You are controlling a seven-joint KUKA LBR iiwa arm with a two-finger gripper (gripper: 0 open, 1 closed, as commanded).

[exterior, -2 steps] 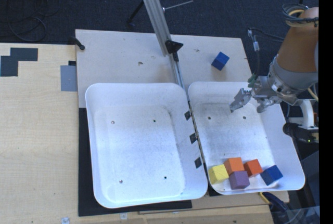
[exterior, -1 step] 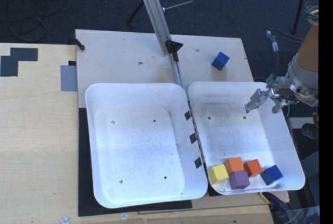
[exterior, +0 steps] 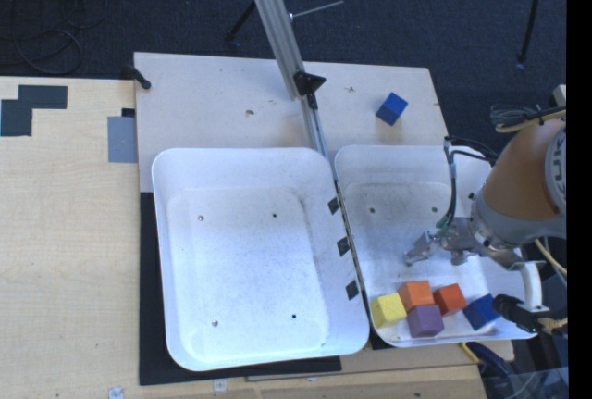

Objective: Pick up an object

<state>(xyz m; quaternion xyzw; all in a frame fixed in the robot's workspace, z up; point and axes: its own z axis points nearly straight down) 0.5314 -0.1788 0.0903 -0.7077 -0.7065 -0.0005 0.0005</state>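
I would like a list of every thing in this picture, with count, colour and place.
bins: 2, white, side by side on the bench
blocks in right bin: 5 at its near end; yellow, two orange, purple, blue
loose block: 1, blue, on the board behind the right bin
rail: 1, grey metal, slanting up behind the bins
arm: 1, grey with orange band, from the right
end effector: 1, over the right bin, above the blocks

The grey arm (exterior: 518,212) is reaching in from the frame's right edge, its orange band showing at mid-right, with the gripper (exterior: 421,249) hanging toward the lower right
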